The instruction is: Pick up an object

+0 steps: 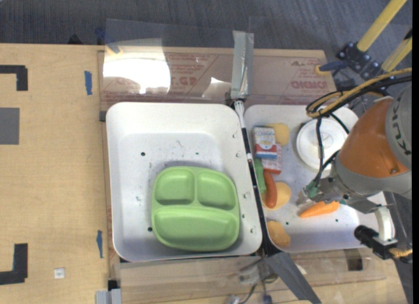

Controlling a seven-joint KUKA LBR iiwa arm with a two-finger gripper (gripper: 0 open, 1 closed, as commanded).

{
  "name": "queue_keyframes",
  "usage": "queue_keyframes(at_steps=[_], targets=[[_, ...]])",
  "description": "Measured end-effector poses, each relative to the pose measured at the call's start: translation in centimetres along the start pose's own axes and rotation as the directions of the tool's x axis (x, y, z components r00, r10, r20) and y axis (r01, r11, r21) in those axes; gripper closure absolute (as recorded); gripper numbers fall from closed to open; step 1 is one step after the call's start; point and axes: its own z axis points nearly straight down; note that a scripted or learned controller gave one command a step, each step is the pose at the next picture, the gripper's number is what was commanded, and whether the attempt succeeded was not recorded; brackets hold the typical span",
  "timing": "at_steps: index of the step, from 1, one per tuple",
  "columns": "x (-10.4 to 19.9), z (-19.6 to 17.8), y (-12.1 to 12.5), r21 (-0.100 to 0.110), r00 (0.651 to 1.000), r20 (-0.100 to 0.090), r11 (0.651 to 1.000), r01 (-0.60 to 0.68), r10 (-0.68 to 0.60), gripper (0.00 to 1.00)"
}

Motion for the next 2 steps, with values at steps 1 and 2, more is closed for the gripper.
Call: queue_keyframes(at_steps=[1,2], targets=[[-11.9,0.2,2.6,0.011,0.968,-0.011,0.968,0.252,-0.252,1.00],[-12.3,-14.0,3.1,0.001,0.937,0.001,0.937,0.350,-0.350,1.00]])
